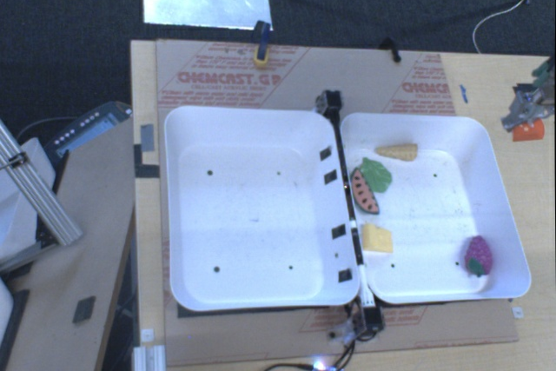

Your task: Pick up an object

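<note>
Two shallow white bins sit side by side on the worktop (287, 69), and everything worth picking is in the right bin (495, 178); the left bin (252, 204) has only bare floor to show. I'll take the black divider strip (343, 187) between the bins as my landmark.

Just right of that strip, about halfway along it, lies a watermelon slice (364, 190), with a green leafy piece (379, 173) touching its upper end and lapping onto it. Further up the strip and a little out from it is a pale yellow wedge, maybe corn (396, 152), close to the bin's back wall. Down the strip, nearly against it, sits a yellow cheese block (376, 238). Far from the strip, tucked into the near right corner, is a purple grape bunch (478, 255).

The claw (530, 104) hangs well away from the strip, out past the right bin's far corner and above the bare worktop, with an orange part below it. It looks parked there to keep the bin in plain sight of the camera. Whether it is apart or together I cannot tell; it is too small and blurred.

Nothing is lifted yet, so I judge the pick not begun. The cheese block, lying flat and apart from the others, seems the easiest target; the slice and leaf overlap and might come up together.
</note>
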